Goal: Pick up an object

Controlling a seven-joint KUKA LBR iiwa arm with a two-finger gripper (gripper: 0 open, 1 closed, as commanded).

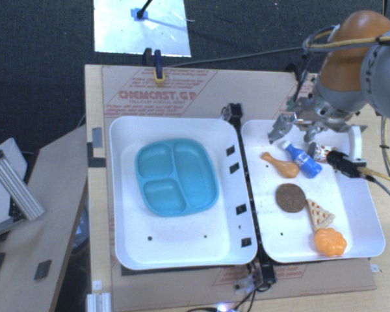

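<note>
The right bin (364, 208) holds a blue bottle with a white cap (302, 159), a tan drumstick (280, 164), a brown round patty (290, 197), a pizza-slice toy (319, 214) and an orange fruit (329, 242). My gripper (293, 129) hangs over the back of this bin, just above and behind the bottle's cap. Its two grey fingers (277, 129) stand apart with nothing between them.
The left bin (127, 194) holds a blue divided plate (177, 176). A black divider (242, 187) runs between the bins. The grey and orange arm (351, 57) comes in from the upper right, with cables trailing along the right bin's far side.
</note>
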